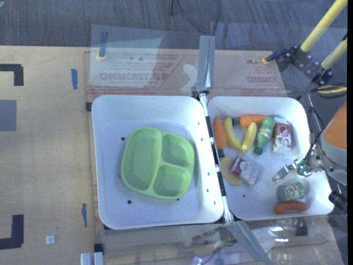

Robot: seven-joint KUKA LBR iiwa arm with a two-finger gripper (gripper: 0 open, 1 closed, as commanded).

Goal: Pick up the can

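The can [290, 191] is small with a green label and stands in the right bin [259, 214], near its front right corner. My gripper [283, 172] hangs just above and slightly left of the can in the picture, apart from it, with nothing visibly in it. The arm enters from the right, its orange band [337, 130] showing at the picture's edge.
Right bin: a red sausage [290, 207] in front of the can, a red packet [245, 170], bananas [249, 136], carrots [220, 133], a green bottle [264, 135] and a small carton [282, 136]. The left bin [110, 203] holds a green divided plate [158, 162].
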